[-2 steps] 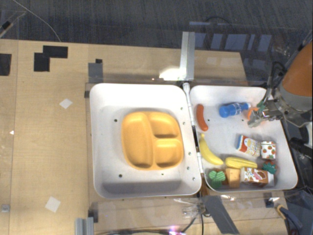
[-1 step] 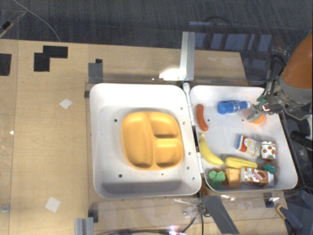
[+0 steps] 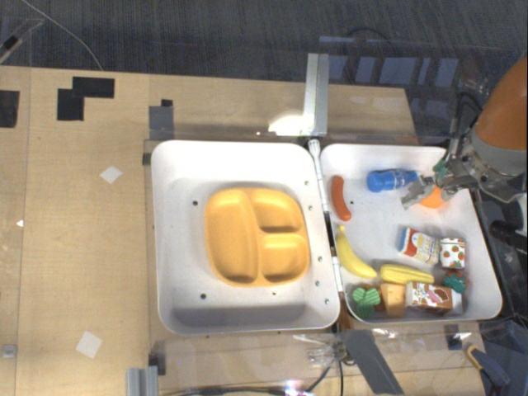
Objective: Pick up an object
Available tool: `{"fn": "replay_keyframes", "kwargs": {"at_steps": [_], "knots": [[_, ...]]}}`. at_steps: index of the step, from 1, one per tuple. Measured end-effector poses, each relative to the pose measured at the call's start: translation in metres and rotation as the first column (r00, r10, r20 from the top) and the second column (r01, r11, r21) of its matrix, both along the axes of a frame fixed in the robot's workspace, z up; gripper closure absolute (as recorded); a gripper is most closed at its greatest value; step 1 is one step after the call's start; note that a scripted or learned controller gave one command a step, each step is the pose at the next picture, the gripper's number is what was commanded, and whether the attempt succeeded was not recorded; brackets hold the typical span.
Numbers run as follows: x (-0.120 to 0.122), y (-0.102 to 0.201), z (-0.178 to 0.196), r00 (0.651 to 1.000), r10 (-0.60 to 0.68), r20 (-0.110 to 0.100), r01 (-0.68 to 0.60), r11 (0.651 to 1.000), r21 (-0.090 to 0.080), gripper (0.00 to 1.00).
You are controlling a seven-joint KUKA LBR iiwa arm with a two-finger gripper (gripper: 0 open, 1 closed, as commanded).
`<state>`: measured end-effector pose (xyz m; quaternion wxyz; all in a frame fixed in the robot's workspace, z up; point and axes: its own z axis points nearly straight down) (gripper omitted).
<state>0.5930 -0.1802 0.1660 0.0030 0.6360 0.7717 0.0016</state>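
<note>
My gripper (image 3: 430, 190) is low in the back right part of the right bin (image 3: 487, 258), with the orange-banded arm (image 3: 505, 118) coming in from the right. Its fingers stand open on either side of a small orange object (image 3: 432, 199) that rests on the bin floor. A blue bottle (image 3: 390, 179) lies just left of the gripper. Further left, a red sausage (image 3: 340, 199) lies near the bin's left wall. Towards the front are a banana (image 3: 353, 256), a yellow corn piece (image 3: 404, 273), small cartons (image 3: 420, 246) and a green broccoli piece (image 3: 366, 298).
The left bin (image 3: 177, 246) holds a yellow divided plate (image 3: 256, 236). A metal post (image 3: 317, 93) stands behind the seam between the bins. Several more toy foods, among them a carton (image 3: 429, 296), crowd the right bin's front edge.
</note>
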Motion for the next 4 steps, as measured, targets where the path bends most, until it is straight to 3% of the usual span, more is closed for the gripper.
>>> {"fn": "replay_keyframes", "kwargs": {"at_steps": [1,2,3,4], "knots": [[0.063,0.000,-0.017,0.999,0.042,0.000,-0.042,0.999,0.000,0.00],[0.081,-0.018,-0.049,0.995,0.102,0.022,-0.102,0.995,-0.007,0.00],[0.084,-0.017,-0.055,0.991,0.134,0.014,-0.134,0.991,-0.009,0.00],[0.043,-0.004,-0.044,1.000,-0.018,0.002,0.018,1.000,-0.001,0.00]]}}
